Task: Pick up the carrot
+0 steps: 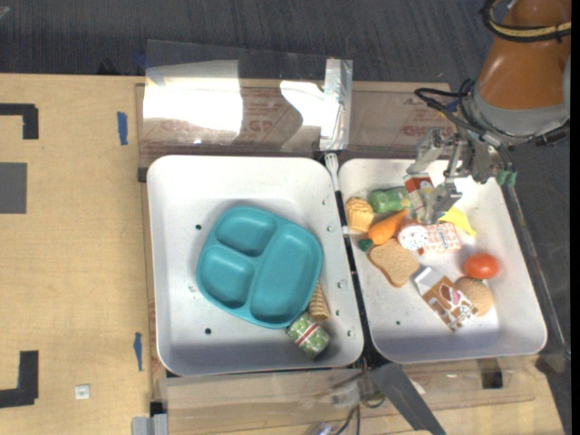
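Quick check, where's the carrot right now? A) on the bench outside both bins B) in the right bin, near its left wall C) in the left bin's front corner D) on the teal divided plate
B: the carrot lies in the right bin, by its left wall, just above the toast slice.

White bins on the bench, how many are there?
2. The left bin holds a teal divided plate; the right bin holds the carrot among other toy food. None seems hidden.
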Available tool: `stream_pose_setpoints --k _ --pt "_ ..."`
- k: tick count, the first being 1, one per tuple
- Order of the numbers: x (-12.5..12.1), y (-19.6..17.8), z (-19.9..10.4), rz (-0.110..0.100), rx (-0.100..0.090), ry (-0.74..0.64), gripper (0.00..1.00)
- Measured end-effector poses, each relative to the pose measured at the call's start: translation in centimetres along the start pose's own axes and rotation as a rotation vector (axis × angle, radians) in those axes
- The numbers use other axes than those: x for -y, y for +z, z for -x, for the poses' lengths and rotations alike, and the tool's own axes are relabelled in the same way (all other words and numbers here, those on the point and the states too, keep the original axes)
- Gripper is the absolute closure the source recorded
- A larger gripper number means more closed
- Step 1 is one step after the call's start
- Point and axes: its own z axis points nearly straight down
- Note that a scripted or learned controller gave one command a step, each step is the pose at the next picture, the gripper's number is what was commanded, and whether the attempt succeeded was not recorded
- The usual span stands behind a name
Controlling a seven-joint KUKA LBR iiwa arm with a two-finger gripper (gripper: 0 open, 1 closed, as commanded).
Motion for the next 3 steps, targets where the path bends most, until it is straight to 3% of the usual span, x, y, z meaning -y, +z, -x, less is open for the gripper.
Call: stream_pose_setpoints --k 1,2,3 --pt "-1.0 11.2 -3.7 0.000 0.003 -0.057 0.00" --pt "-1.6 12.0 1.1 -0.004 -0.071 0.287 0.00" --pt "-8.2 2.2 -0.9 0.003 0.006 0.677 0.00"
